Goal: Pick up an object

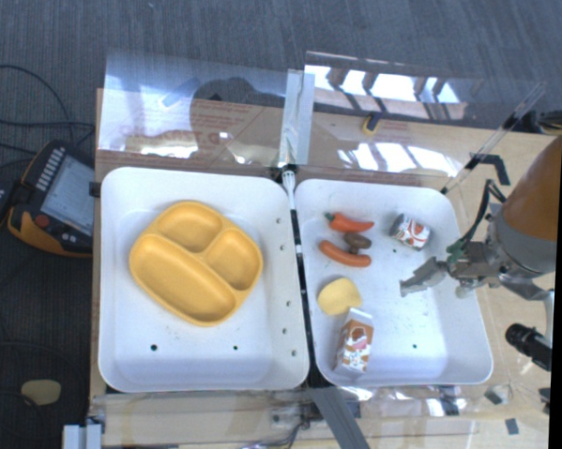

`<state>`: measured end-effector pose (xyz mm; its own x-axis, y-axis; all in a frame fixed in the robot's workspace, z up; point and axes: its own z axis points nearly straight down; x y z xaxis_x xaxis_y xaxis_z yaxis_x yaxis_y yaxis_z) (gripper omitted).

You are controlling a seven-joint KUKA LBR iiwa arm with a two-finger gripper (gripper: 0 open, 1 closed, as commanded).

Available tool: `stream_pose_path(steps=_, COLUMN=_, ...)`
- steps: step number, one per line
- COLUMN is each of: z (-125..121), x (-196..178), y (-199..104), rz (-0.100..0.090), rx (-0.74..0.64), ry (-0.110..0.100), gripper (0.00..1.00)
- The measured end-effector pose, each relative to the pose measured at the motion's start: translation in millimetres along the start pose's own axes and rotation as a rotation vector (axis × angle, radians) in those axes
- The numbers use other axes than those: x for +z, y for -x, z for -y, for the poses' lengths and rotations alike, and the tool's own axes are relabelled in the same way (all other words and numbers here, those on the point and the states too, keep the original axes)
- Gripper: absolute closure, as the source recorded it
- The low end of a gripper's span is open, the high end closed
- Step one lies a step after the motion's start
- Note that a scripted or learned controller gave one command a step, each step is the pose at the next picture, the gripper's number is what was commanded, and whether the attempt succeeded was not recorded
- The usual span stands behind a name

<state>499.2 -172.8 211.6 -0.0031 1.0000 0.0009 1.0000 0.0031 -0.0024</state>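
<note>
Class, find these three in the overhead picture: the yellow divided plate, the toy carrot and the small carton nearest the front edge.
yellow divided plate (196, 261): camera view, on the ridge between its compartments.
toy carrot (351, 223): camera view, middle of its orange body.
small carton (356, 343): camera view, centre of its printed face.

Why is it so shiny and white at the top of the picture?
In the camera view, bright light bounces off the clear panels behind the bins, making white glare; the right bin looks washed out, while the yellow plate stays clear and sharp.
</note>
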Motion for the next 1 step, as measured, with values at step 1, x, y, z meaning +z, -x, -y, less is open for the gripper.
stream_pose_path(steps=1, z=-105.1, x=92.2, y=-70.2, rz=0.0, rx=0.0, ry=-0.001, gripper=0.0)
